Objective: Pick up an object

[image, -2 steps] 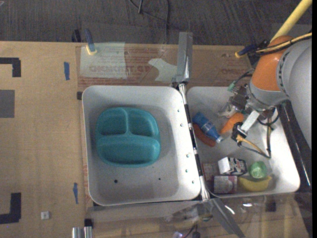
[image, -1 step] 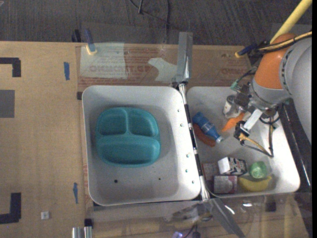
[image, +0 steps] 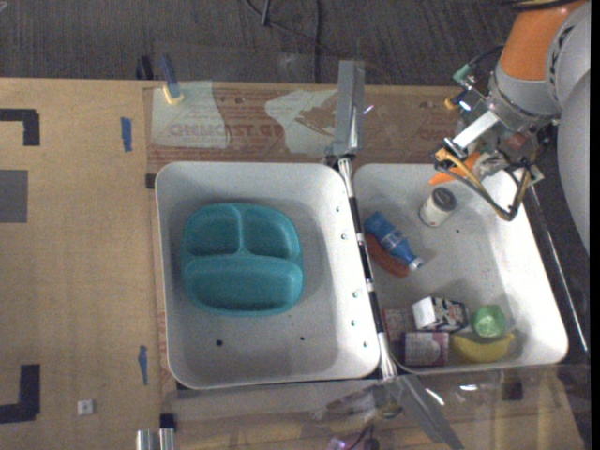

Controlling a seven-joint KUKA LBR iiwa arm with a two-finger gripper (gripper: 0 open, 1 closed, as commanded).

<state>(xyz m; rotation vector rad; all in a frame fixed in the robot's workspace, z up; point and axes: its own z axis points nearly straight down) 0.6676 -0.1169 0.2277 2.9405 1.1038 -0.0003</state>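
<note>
Two white bins (image: 178, 279) are seen from above, a small jar (image: 437, 206) standing just below-left of the gripper (image: 459, 162), whose opening cannot be judged.

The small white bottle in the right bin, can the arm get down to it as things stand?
Probably yes. The small white bottle stands apart from the blue bottle, with bare bin floor around it, and the hand hovers just up and to its right with nothing between them.
</note>
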